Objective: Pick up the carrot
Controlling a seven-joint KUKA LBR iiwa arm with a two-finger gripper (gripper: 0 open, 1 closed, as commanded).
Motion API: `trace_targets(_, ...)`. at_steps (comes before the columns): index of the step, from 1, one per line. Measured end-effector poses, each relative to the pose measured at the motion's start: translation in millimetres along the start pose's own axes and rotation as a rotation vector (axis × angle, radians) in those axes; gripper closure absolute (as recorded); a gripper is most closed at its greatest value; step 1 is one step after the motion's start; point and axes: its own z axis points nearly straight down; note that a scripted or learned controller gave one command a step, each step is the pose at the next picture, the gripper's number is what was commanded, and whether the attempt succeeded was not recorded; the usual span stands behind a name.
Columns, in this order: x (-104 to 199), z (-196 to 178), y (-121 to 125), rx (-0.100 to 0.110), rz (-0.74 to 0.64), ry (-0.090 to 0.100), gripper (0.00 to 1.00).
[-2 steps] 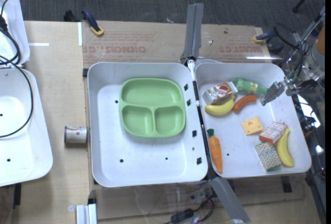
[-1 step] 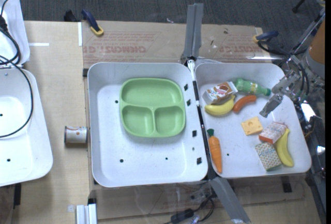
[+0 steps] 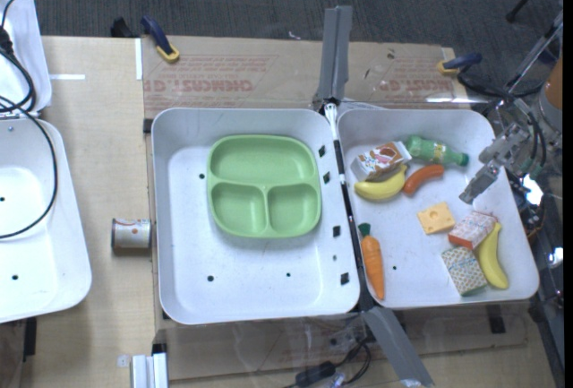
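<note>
Nearest the camera, the carrot (image 3: 372,262) lies in the right bin (image 3: 407,292), tight against that bin's left wall near its lower left corner. It is a small toy carrot, bright orange and tapering toward the camera, with a short green top at its far end, lying lengthwise along the wall. At the bin's right rim the pincer (image 3: 488,171) hangs over the upper right part of the bin, well apart from the carrot; whether its fingers are apart or together I cannot tell, and nothing shows between them. Just below it sit a red and white block (image 3: 472,228), a yellow banana (image 3: 493,256) and a patterned block (image 3: 463,271), with a cheese wedge (image 3: 435,219) to their left. Farther left lie a green bottle (image 3: 434,150), a sausage (image 3: 423,178), a second banana (image 3: 380,188) and a small printed packet (image 3: 379,159). Beyond the divider, the left bin (image 3: 179,288) bears a green sectioned plate (image 3: 265,185). On the bench (image 3: 98,108) just left of that bin lies a small can (image 3: 132,234).
</note>
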Motion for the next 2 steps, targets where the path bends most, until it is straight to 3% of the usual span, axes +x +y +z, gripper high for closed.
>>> trace_targets(1, 34, -23, 40, -0.001, -0.467, -0.002, 0.0)
trace_targets(2, 27, -37, 44, -0.002, -0.817, -0.002, 0.0)
